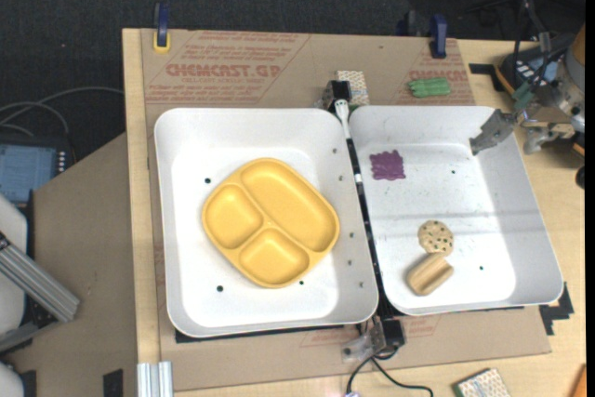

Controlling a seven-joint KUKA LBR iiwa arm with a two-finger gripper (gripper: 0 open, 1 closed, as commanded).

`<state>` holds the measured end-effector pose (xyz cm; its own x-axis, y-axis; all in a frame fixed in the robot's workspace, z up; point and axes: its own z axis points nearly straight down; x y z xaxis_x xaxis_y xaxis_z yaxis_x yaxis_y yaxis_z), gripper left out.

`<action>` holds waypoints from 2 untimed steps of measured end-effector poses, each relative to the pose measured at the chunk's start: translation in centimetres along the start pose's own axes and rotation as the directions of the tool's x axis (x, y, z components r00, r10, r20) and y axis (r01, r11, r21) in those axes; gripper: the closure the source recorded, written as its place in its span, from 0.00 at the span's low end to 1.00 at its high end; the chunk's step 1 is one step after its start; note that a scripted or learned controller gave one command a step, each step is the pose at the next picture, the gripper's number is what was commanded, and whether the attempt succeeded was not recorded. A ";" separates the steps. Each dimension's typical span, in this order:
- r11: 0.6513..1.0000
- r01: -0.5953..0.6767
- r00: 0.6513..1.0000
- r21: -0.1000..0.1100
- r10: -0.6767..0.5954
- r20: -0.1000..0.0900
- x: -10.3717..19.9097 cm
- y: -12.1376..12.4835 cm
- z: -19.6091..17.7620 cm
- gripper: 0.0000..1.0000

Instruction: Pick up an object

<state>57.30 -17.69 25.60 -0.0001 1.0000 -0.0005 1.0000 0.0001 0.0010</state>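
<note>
The right bin holds three things. A flat purple piece lies near its upper left, a round speckled cookie sits lower down, and a tan cylinder lies just below the cookie. My gripper hangs over the bin's upper right corner, reaching in from the right edge, well apart from all three things and with nothing seen in it. The grey wrist behind it is partly cut off by the frame.
The left bin bears a yellow divided plate in its middle. A green object lies on the brown bench above the right bin. Clamps stand at the bench's far edge, and a small black fixture sits between the bins.
</note>
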 end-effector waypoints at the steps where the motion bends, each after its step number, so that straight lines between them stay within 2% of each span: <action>1: 1.000 0.003 1.000 0.004 -0.003 -0.002 2.1 3.7 18.0 0.00; 2: 1.000 0.008 1.000 -0.006 -0.008 -0.001 8.1 9.7 15.3 0.00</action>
<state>67.00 -9.57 10.30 -0.0079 1.0000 0.0008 0.9999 0.0079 0.0073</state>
